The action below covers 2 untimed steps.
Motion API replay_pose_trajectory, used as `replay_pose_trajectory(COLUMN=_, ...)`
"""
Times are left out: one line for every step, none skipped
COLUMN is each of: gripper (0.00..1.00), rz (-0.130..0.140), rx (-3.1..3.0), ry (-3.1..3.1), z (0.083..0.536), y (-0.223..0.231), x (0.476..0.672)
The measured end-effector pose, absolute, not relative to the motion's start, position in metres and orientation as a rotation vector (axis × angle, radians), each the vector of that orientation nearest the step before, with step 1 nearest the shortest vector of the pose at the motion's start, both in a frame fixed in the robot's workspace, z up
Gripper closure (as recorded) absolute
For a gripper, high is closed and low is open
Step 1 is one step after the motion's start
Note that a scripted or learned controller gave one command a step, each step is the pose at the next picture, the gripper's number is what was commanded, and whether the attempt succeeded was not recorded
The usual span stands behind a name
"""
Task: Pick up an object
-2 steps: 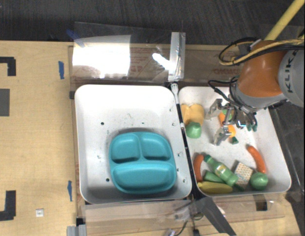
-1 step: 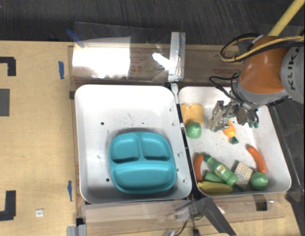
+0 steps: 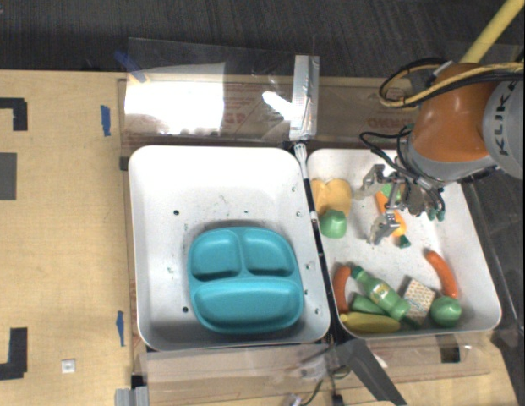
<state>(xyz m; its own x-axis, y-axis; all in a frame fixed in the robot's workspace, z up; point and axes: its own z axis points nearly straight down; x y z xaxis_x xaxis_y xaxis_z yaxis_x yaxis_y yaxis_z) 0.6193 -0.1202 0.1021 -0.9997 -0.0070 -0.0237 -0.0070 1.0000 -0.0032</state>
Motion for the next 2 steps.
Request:
replay_pose_trajectory(gripper=0.00, rz=-0.002, rx=-0.071, ry=3.133, z=0.0881, y=-0.1236, x=0.6454)
replay_pose_trajectory(gripper=0.00, rz=-0.002, rx=-0.070, ry=3.133, z=0.0881, y=-0.1236, x=0.6454)
